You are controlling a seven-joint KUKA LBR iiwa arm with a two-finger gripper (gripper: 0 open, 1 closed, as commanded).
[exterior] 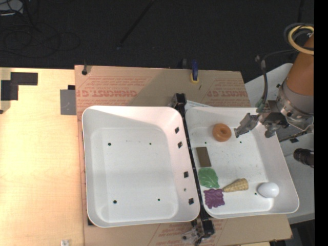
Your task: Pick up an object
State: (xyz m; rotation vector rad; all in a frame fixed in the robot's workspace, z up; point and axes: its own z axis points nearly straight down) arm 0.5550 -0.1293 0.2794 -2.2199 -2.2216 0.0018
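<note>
Purple leafy plastic piece (pixel 214 198) lies at six o'clock in the right white bin (pixel 287 178); two-finger gripper (pixel 254 127), fingers apart, hovers at three o'clock of the round brown doughnut (pixel 222 132).

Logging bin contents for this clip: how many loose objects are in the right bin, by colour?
Orange doughnut: 1
Green leafy piece: 1
Purple leafy piece: 1
Tan cone: 1
White egg-shaped object: 1
Total: 5

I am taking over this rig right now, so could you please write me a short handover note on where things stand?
Tool: fingers spread, holding nothing, above the right white bin's far right part.
Objects, all in that bin: round orange-brown doughnut-like piece just left of the tool; green leafy piece, purple piece, tan cone and white egg-shaped piece along the near side.
Done: nothing lifted.
Left: grasp and lift one object.
</note>
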